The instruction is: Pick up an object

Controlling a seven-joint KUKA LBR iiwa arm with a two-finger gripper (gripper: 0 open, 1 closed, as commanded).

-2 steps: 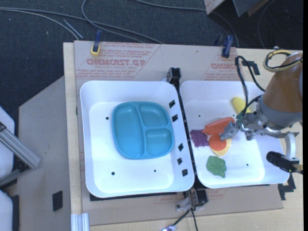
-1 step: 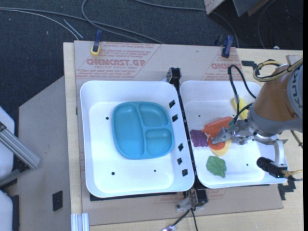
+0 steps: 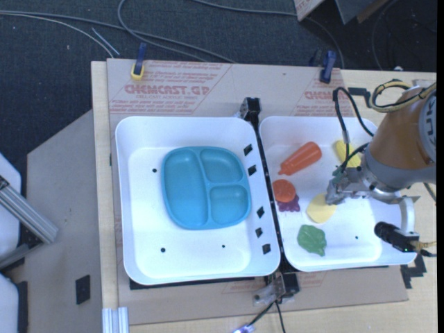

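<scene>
**End effector low in the right bin, over the pale yellow piece**

You are looking down on a wooden surface with red printed lettering along its far side, held by a yellow clamp at far left and a blue clamp at far right. Two shallow white bins sit on it side by side, touching along a black divider strip.

The left bin carries a blue compartment tray, lying flat near the bin's middle, with three sections facing up.

The arm comes in from the right, its orange band showing above the grey wrist, and bends down into the right bin. Your end effector sits low at the middle of that bin, directly at the far right edge of a pale yellow piece. You cannot tell from this angle how its jaws stand, or whether anything is gripped.

The other things in the right bin are small toy foods. An orange carrot lies tilted toward the far left of the bin. Another yellow item shows just beyond the wrist. A red-orange piece rests against a purple piece beside the divider. A green leafy piece lies nearest, just near-left of the pale yellow piece.
</scene>
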